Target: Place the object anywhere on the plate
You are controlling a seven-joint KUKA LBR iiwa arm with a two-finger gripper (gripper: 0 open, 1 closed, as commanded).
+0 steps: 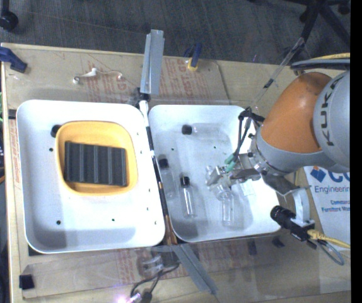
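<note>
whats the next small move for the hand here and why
Probably lower the hand a little onto the clear tube just below it in the right bin. Nothing shows between its fingers, and the yellow plate sits in the left bin, so a grasp has to come before any carry.

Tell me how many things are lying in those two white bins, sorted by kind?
Yellow plate with dark ridged insert: 1, left bin
Clear vials with dark caps: 2 (other), right bin
Clear tube by the tool: 1
Small dark piece: 1
Total: 5
</note>
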